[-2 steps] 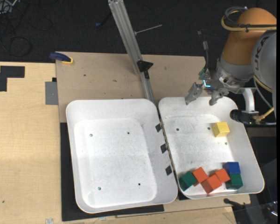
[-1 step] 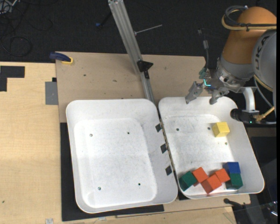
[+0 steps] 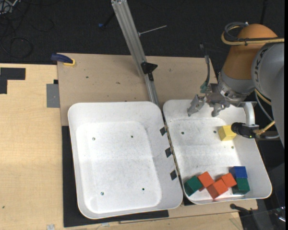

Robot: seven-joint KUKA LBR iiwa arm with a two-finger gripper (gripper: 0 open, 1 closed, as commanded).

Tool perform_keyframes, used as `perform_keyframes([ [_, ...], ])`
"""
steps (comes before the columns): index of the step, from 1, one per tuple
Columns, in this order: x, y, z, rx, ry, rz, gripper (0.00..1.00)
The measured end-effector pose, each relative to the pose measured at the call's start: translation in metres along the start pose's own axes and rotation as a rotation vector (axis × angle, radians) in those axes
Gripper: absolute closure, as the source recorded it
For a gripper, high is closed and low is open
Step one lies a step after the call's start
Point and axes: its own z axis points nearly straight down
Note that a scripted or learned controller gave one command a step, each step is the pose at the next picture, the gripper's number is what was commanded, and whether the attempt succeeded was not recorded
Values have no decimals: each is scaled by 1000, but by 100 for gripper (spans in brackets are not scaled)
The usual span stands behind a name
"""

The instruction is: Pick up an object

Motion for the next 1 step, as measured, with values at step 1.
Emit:
perform_keyframes([
  [1, -6, -1, 46, -1, 0, 1, 0],
])
